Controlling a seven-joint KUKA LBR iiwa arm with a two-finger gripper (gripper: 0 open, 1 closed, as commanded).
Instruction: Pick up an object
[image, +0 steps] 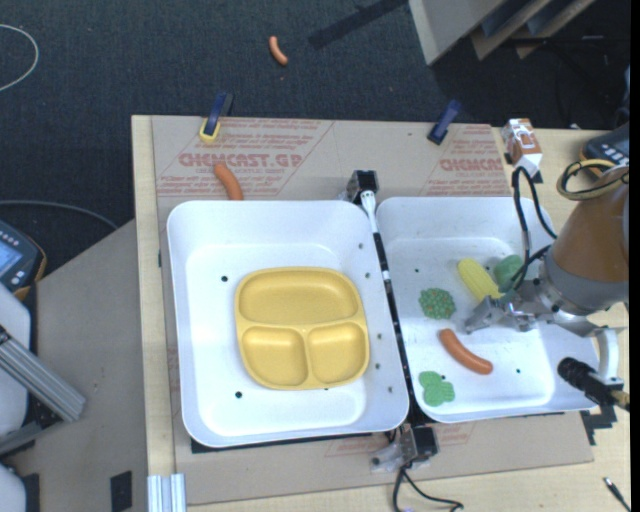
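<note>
Right now the arm is reaching into the right bin, and its gripper is sitting low near that bin's middle. Its fingers are standing apart, with nothing between them. A corn cob and a green piece are lying just behind the gripper, toward the bin's far edge. One broccoli floret is lying near the gripper, toward the bin's left wall. A sausage is lying just in front of the fingers, and a second floret is resting near the front left corner. A yellow divided plate is sitting in the middle of the left bin.
</note>
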